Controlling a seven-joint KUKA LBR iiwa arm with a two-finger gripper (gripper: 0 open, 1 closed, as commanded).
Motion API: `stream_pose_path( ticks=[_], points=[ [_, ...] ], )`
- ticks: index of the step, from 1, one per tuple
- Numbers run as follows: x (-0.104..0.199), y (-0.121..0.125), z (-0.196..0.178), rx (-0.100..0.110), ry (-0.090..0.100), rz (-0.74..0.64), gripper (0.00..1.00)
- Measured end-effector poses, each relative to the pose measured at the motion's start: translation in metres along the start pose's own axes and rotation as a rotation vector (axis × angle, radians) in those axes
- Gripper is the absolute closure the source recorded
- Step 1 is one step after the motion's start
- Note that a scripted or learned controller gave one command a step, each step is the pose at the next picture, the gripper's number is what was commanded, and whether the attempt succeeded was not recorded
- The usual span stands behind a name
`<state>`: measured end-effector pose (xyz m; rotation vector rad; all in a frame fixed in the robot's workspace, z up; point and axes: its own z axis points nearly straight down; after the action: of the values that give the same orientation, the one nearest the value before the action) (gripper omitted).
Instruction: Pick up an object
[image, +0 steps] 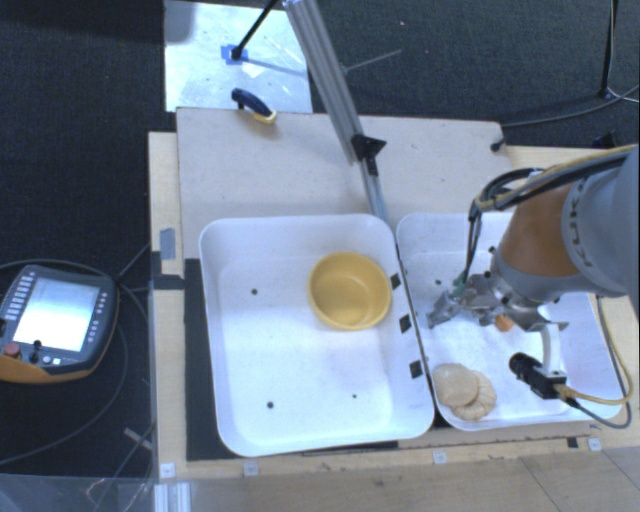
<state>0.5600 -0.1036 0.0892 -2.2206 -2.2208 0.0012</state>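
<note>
A yellow bowl (348, 290) stands upright in the left bin (230, 340), close to its far right corner. A tan, lumpy cookie-shaped object (464, 390) lies at the near left of the right bin (425, 245). My gripper (446, 308) is low inside the right bin, above and just beyond the tan object and apart from it. The grey arm with its orange band (540, 245) hangs over the bin's right half. A small orange bit (505, 323) peeks out beside the wrist.
A slanted metal pole (340, 95) ends in a black clamp (366, 148) behind the bins. A blue and yellow tool (253, 104) lies on the board's far left. A teach pendant (55, 322) rests on the floor to the left. A black plug (530, 372) dangles from the arm.
</note>
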Motion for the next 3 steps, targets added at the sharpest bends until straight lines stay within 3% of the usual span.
stream_pose_path(
  ticks=[1, 3],
  points=[
    [0.000, 0.001, -0.011, -0.002, 0.000, 0.000, 1.00],
    [-0.008, 0.002, -0.098, -0.006, -0.001, 0.000, 1.00]
  ],
)
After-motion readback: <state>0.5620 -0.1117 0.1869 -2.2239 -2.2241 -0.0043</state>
